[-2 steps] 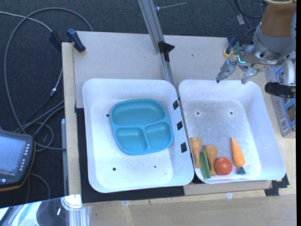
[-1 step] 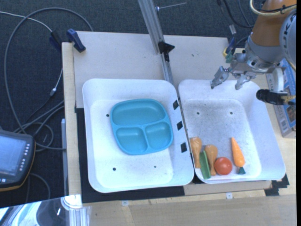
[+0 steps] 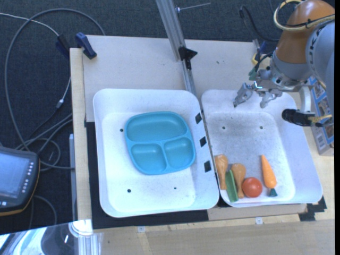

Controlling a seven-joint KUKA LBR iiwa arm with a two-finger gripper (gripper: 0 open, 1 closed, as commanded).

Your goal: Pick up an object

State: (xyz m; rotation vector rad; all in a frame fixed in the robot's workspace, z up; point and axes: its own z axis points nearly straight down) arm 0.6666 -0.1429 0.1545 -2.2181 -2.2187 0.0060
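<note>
At the far left, a dark tablet-like screen [image 3: 16,180] lies on the dark carpet among looping black cables [image 3: 37,47]. The pale wooden desk [image 3: 138,62] begins just right of them, with a blue clamp [image 3: 85,45] gripping its back left corner. On the desk, the left shallow white plastic bin [image 3: 109,195] carries a turquoise plastic plate with three compartments [image 3: 159,142], lying flat near the bin's middle. A grey metal pole [image 3: 170,20] slants down from the top edge to the seam between the two bins, where small black clips [image 3: 202,141] sit along the shared rims.

The right shallow white plastic bin [image 3: 249,137] holds a cluster of toy foods along its near edge: a small orange piece [image 3: 221,164], a green stick-shaped piece [image 3: 231,182] just beside it, a tan pear-like piece [image 3: 239,174], a round red tomato-like ball [image 3: 252,187] touching that group, and an orange carrot with a green tip [image 3: 268,174] lying a little to the right, tilted.

The two-finger gripper [image 3: 249,101] hangs over the far rim of the right bin, well apart from the toy foods. Its fingers [image 3: 240,97] are spread, with nothing between them. Above it sits the grey arm with its orange band [image 3: 300,31] at the upper right.
</note>
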